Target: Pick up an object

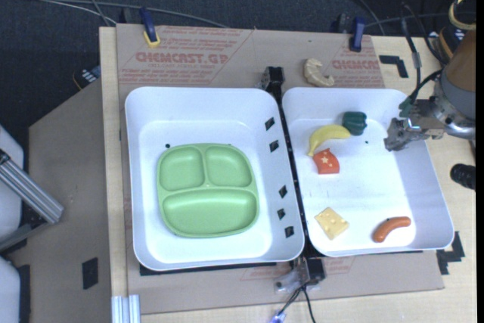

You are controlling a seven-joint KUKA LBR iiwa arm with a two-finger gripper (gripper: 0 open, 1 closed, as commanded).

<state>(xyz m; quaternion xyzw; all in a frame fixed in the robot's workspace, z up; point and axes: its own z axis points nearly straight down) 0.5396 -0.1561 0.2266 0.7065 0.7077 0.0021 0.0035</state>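
Camera view, pincer (396, 137) grip state unclear, green pepper (354, 121) just beside it, apart.

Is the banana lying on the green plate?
No, the banana lies in the right bin, beside the green pepper; the plate is in the left bin.

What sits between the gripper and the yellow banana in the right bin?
The dark green pepper lies just right of the yellow banana, roughly on the line from the gripper at the bin's right edge.
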